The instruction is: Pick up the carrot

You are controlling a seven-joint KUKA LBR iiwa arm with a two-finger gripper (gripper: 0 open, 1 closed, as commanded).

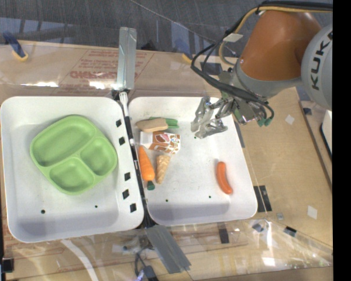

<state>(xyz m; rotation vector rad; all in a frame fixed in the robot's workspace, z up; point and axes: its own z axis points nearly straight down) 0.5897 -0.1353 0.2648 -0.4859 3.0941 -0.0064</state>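
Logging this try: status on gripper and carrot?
Gripper over right bin's upper part, nothing between fingers. Carrot lies at that bin's left wall, untouched. Ice cream cone right beside it.

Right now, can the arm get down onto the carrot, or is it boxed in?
Probably yes from above: nothing lies over the carrot. It is tight, though, with the bin wall along one side and the cone close beside the other. The gripper is over the same bin.

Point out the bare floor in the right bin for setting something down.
Free: the stretch between the ice cream cone and the sausage, and the front strip of the right bin. Crowded: the left wall, with carrot, snack packet and sandwich.
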